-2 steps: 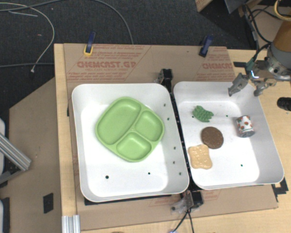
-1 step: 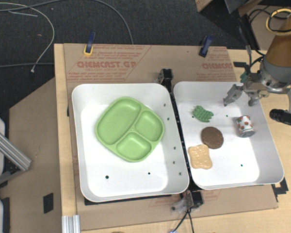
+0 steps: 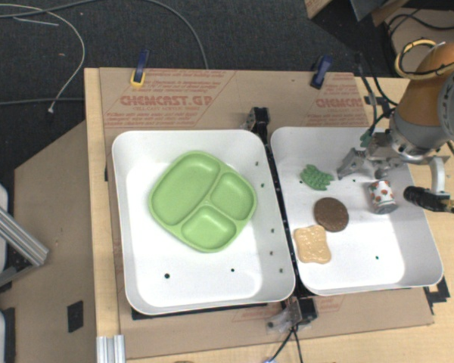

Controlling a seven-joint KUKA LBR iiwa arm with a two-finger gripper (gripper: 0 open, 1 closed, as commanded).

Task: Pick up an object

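Nearest us in the right white bin [image 3: 408, 274] we note a tan square cracker [image 3: 312, 244], then a round brown cookie [image 3: 331, 213] just beyond it. A small white cup with red marks [image 3: 381, 196] lies right of these. Farther back sits a green leafy piece [image 3: 315, 176]. The gripper [image 3: 365, 162] hovers above the bin's far side, fingers spread, holding nothing. The left bin [image 3: 136, 278] carries a green divided plastic plate [image 3: 203, 200].

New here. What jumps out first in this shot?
The green divided plate sits alone in the left bin. The right bin holds a brown disc, a tan cracker, a green piece and a small can, with the gripper above them.
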